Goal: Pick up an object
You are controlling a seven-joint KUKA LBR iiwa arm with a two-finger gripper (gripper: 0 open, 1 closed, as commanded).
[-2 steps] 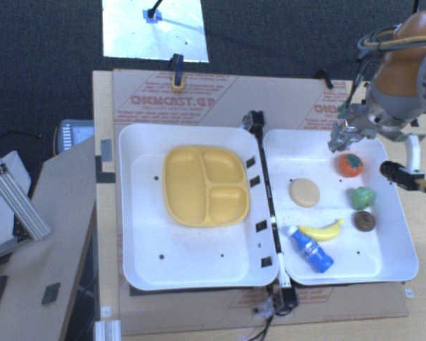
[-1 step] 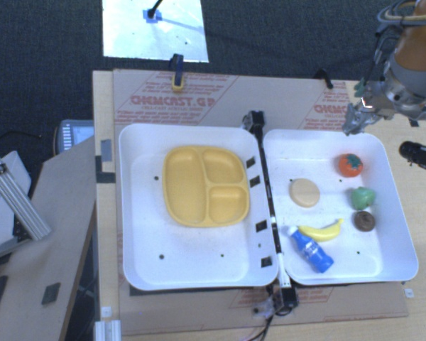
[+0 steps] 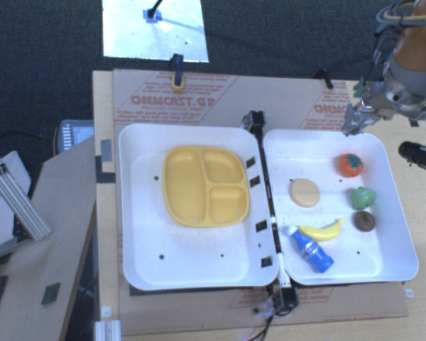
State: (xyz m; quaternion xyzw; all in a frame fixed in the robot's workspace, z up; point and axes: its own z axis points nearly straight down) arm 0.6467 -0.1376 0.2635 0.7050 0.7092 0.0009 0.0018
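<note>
The right bin (image 3: 383,261) holds several small objects: an orange-red tomato-like fruit (image 3: 350,164), a beige round cookie (image 3: 304,192), a green piece (image 3: 363,197), a brown doughnut-like disc (image 3: 365,221), a yellow banana (image 3: 321,230) and a blue bottle (image 3: 312,251). My gripper (image 3: 355,122) hangs above the far edge of the right bin, up and slightly right of the tomato-like fruit. Nothing shows between its fingers.
The left bin (image 3: 142,261) carries a yellow divided plate (image 3: 204,185). A black clip strip (image 3: 263,190) runs between the two bins. Cardboard (image 3: 199,98) lies under both bins, with a yellow clamp (image 3: 177,77) at its far edge.
</note>
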